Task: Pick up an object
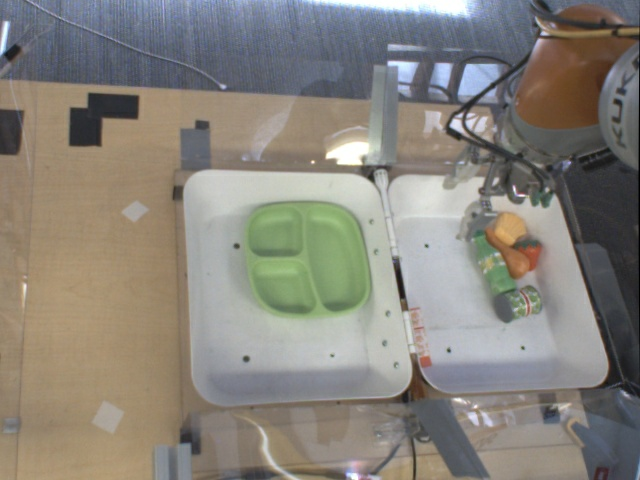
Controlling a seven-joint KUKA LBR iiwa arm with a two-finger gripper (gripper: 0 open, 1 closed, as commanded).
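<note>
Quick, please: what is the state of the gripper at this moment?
Gripper: over the right bin, just above the pile of toy food; whether it is open, closed or holding anything cannot be told.

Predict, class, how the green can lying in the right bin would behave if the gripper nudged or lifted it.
The green can lies on its side, so a nudge would probably roll it. Its rounded wall may slip between fingers. It sits close beside other items, so pushing might shift them too.

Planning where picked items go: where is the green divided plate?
The green divided plate lies in the left white bin, near its middle, left of the divider.
</note>
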